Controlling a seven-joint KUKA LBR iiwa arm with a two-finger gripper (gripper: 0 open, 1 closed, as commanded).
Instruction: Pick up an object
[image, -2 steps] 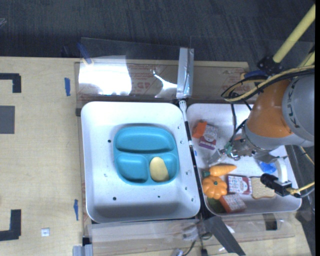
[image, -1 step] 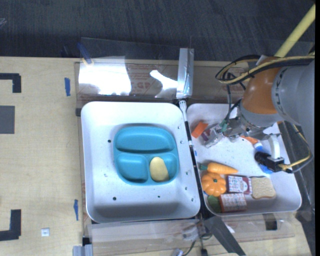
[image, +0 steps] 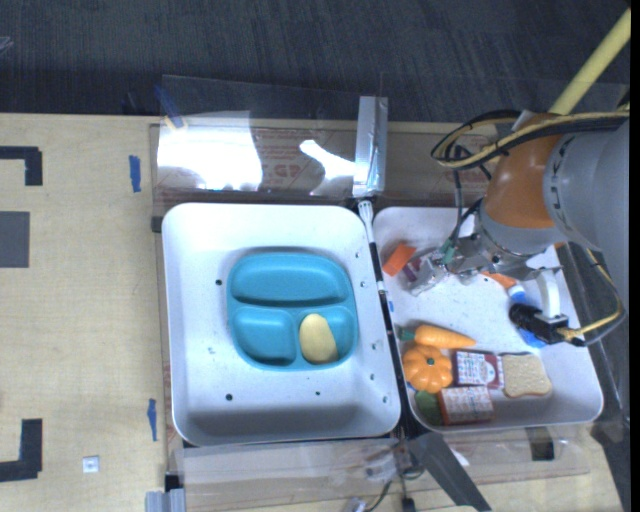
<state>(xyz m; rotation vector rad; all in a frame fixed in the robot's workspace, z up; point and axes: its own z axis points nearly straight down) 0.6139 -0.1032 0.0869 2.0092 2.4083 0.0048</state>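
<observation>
Right bin (image: 585, 395), stock for your pick:
- toy carrot (image: 446, 337), lying flat mid-bin; light, hard, slick. Take it across the thick end.
- small pumpkin (image: 428, 370), touching the carrot; round, likely to roll.
- red box (image: 474, 369) and bread slice (image: 526, 376), side by side near the front wall; flat faces, easy purchase.
- orange piece (image: 398, 258), by the divider.

Left bin (image: 190, 330): blue divided tray (image: 290, 300) with a yellow egg-shaped item (image: 318, 338) in its lower right compartment.

Hand (image: 428, 272): low over the right bin's rear; too blurred to tell how it stands, possibly nothing in it.
</observation>
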